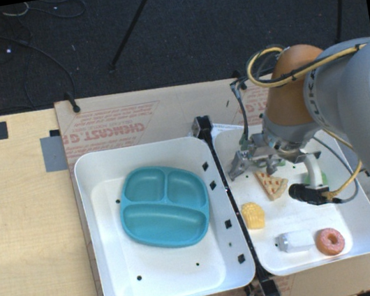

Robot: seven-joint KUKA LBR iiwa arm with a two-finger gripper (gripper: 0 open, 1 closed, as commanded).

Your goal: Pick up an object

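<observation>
Nearest the camera, along the near edge of the right bin point(369, 228), a pink-iced doughnut point(330, 241) is lying flat towards the near right corner, with a small clear container point(292, 241) lying on its side just beside it. A little further in, a yellow ridged piece point(253, 215) is sitting close to the wall shared with the left bin point(119, 276), where a teal divided plate point(165, 205) is taking up the middle of the floor. Further still, about midway across the right bin, a pizza slice point(272, 183) is lying flat, a small tan wedge dotted with red, its point turned towards the near edge; a white and green item point(314, 172) is standing near it on the right-edge side. The gripper point(251, 162) is hanging low over the far half of the right bin, just beyond the slice and towards the shared wall. Whether it is spread or pressed together cannot be told from here, and nothing is showing in its grasp. Judging by that position, the slice is probably the thing being gone for. Being thin and flat against the floor, it is likely offering little edge to catch.
</observation>
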